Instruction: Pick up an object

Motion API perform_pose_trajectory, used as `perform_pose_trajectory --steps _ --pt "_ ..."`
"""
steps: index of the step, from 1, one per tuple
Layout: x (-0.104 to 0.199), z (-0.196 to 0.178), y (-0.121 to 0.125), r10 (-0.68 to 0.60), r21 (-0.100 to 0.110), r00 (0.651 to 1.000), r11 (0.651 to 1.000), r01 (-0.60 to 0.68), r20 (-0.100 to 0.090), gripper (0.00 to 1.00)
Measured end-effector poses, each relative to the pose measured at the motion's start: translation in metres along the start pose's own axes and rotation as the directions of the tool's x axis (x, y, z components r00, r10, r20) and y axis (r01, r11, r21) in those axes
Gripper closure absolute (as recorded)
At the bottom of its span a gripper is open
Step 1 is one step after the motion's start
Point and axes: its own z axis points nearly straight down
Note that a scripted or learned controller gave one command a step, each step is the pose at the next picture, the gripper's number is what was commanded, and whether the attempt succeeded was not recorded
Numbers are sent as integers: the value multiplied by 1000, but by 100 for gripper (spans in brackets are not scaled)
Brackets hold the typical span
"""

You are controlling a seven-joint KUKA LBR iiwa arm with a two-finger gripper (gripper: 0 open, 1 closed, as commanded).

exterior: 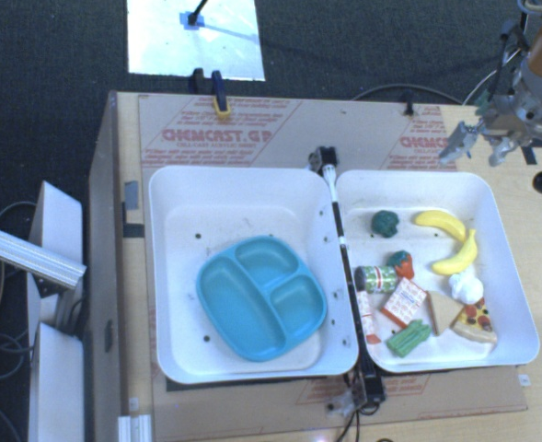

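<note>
Nothing is picked yet: the left bin (169,274) holds a blue tray (261,296), the right bin (505,247) holds the banana (453,238) and other small toys, and the gripper (480,148), fingers spread and empty, hangs beyond its far edge.

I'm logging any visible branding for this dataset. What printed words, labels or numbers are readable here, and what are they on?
"CHEMCAST GP": red print on the brown protective sheet behind the left white bin.
Same red print, cut off, near the right white bin: unreadable.
Small green-labelled can: label too small to read.
Red-and-white flat packet: print too blurred.
</note>
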Motion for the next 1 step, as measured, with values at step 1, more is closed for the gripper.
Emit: perform_pose_trajectory --steps 1 --pt "51 156 -12 -2 5 1000 1000 2 -2 0"
